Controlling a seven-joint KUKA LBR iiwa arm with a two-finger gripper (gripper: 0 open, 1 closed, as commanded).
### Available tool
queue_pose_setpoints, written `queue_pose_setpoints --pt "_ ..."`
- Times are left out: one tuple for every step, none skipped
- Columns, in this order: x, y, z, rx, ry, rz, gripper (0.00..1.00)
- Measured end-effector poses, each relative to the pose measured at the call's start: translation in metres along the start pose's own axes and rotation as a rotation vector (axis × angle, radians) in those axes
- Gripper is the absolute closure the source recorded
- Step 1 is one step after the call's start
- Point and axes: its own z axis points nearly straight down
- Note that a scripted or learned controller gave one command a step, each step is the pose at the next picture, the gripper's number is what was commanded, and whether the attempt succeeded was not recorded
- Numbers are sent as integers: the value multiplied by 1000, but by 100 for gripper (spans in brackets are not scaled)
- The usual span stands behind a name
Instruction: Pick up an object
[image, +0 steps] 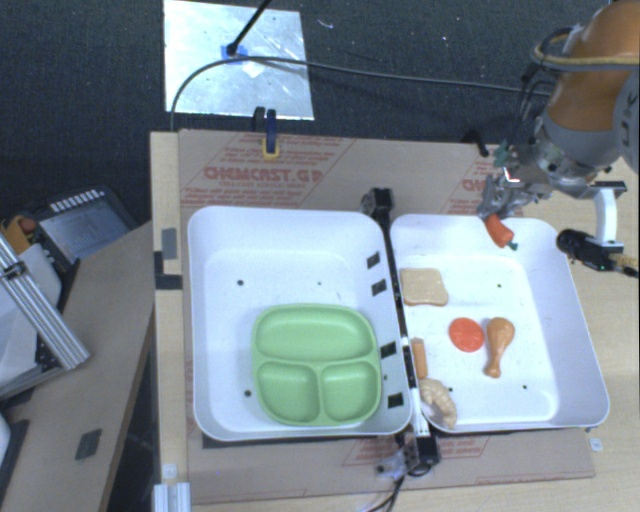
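Note:
My gripper (497, 212) hangs over the far edge of the right bin (575, 330), below the arm's orange band. A small orange-red piece (499, 232), like a carrot, sits between the fingertips and hangs just above the bin's back rim. On the right bin's floor lie a toast slice (423, 288), a red round slice (465, 334), a brown drumstick (497, 344), a small sausage (419, 357) and a pale shrimp-like piece (438, 401).
A green divided plate (315, 365) lies in the left bin (230, 260). A black divider with clips (385, 270) runs between the bins. A black-tipped part (585, 245) sticks out by the right bin's far right corner.

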Motion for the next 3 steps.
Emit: queue_pose_setpoints --pt "0 1 -14 4 1 0 100" --pt "43 -30 -13 8 2 -2 100" --pt "87 -51 5 8 2 -2 100"
